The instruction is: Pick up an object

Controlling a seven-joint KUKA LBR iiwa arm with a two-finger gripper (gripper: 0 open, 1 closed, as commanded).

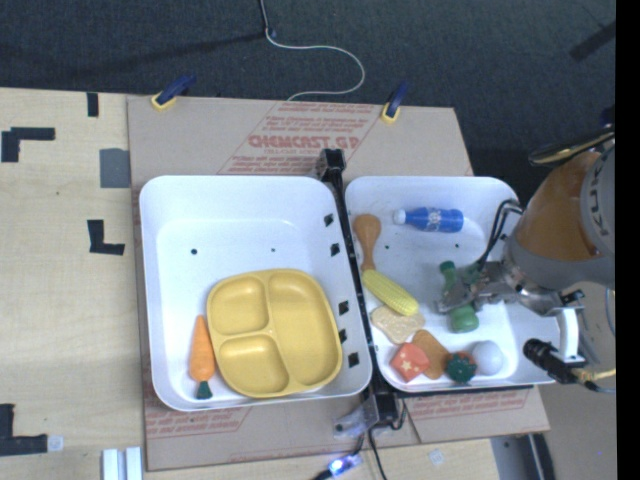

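Observation:
My gripper (459, 294) is low in the right bin (500, 193), reaching in from the right, with the orange-banded arm (560, 223) behind it. A green round piece (463, 319) lies right under and in front of it, and a small dark green piece (447, 266) sits just behind it. The gripper's body hides how it meets these pieces. Also in this bin are a blue bottle (432, 219), a corn cob (390, 291), a tan drumstick (367, 234), a white egg (488, 356) and a red block (408, 362).
The left bin (165, 208) holds a yellow divided plate (272, 330) and a carrot (201, 353) at its front left. A cracker (396, 323) and a dark green broccoli piece (460, 369) lie near the right bin's front wall. A black clip (331, 161) joins the bins.

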